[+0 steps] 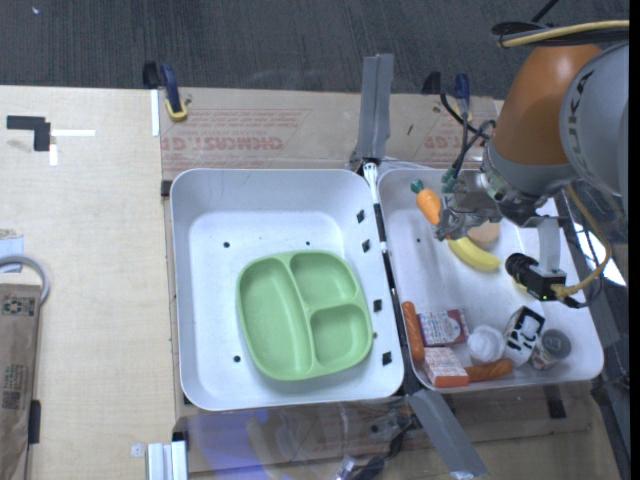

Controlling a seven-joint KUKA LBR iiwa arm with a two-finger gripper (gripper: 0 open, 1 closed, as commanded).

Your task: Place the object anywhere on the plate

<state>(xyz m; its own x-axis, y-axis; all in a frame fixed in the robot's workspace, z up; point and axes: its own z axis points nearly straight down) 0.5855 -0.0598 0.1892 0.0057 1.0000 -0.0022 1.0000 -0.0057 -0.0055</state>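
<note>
Gripper [452,226], state unclear, over one banana [473,254]; one carrot [429,205]; one green plate [304,313].

My arm [570,78] runs off the right edge, so its upper links are cut away. My wrist covers the far right corner of the right bin [590,363], and my gripper [452,220] sits so dark and small below it that I cannot make out the finger gap. A tan round thing [487,234] beside the banana [474,254] is half hidden by my wrist; I cannot name it. The labels on the small packets [442,326] are too blurred to read. At the left edge a brown bag [17,368] is cut off.
</note>
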